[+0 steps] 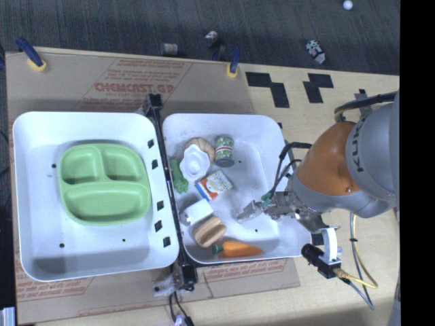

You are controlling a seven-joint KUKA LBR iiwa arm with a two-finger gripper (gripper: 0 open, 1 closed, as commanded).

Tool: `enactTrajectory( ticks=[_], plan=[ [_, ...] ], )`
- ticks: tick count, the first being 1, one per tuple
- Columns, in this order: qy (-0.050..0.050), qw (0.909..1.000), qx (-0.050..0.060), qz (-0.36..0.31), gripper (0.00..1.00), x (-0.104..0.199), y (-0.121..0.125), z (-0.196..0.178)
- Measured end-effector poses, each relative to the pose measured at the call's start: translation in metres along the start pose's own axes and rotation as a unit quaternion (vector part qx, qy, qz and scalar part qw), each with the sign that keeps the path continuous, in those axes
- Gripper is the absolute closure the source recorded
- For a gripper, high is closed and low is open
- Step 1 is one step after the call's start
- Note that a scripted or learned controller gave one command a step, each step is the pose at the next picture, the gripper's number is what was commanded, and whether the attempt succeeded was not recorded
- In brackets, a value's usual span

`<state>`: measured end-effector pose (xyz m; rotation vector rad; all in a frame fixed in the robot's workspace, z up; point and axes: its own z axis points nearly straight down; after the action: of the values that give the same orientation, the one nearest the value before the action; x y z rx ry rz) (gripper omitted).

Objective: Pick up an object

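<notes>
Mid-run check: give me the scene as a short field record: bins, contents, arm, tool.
left bin: holds a green divided tray
right bin: carrot at near edge, hot dog bun, small carton, can, green item, white fried-egg toy
arm: reaches in from right, wrist over right bin
tool: low over right bin's floor, right of the carton; nothing seen between its fingers
finger state: cannot tell

A dark grey ribbed carpet floor [136,9] fills the top of the view, scattered with a few small bits of debris and one small white ball [348,5]. Below it lies a tan cardboard-covered bench top [204,80] printed with faded red lettering and black angular marks [289,87]. Blue-and-yellow clamps [30,54] grip its far edge.
</notes>
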<state>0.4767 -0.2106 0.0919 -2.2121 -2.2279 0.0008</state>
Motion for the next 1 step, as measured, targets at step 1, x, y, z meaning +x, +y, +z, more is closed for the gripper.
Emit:
enactTrajectory(
  ticks=[1],
  plan=[
    [-0.001,1.0000,0.000,-0.003,1.00,-0.0007,0.0006,-0.0103]
  ],
)
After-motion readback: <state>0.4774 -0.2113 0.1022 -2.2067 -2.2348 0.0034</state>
